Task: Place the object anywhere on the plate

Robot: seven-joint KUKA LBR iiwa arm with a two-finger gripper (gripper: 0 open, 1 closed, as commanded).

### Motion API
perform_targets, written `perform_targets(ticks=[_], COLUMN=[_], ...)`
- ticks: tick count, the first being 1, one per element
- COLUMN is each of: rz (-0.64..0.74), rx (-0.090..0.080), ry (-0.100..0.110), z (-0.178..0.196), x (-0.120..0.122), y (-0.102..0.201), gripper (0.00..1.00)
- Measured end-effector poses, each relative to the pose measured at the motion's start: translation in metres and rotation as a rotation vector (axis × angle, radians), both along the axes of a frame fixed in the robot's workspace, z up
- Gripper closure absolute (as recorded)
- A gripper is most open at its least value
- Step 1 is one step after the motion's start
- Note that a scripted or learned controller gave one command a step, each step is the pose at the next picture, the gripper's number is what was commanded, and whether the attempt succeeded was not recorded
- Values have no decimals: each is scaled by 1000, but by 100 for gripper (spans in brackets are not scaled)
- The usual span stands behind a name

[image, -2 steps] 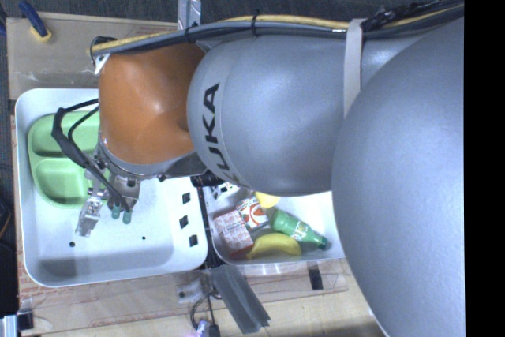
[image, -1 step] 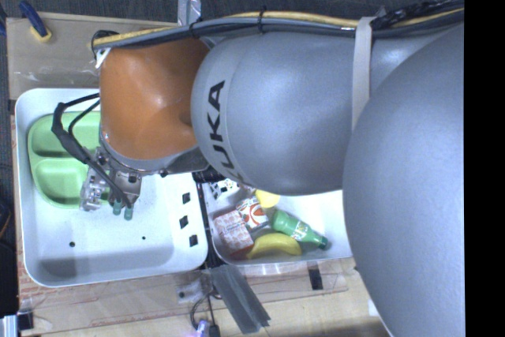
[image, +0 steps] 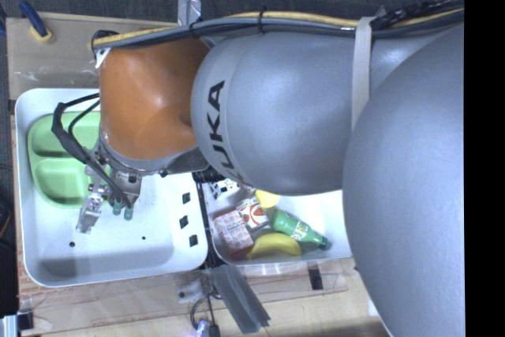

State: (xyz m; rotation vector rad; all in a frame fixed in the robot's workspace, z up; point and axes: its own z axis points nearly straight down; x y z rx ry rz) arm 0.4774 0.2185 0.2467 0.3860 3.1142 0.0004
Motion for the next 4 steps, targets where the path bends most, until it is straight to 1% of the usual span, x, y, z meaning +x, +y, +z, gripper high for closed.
perform_targets(ticks=[1, 2, 3, 4], rz=[4, 4, 8, 8], rx=[1, 0, 1, 1], ry=[-2, -2, -4, -3], z=[11, 11, 21, 21], x=[1, 1, 1, 1], y=[1, 1, 2, 2], gripper=[100, 0, 100, 0])
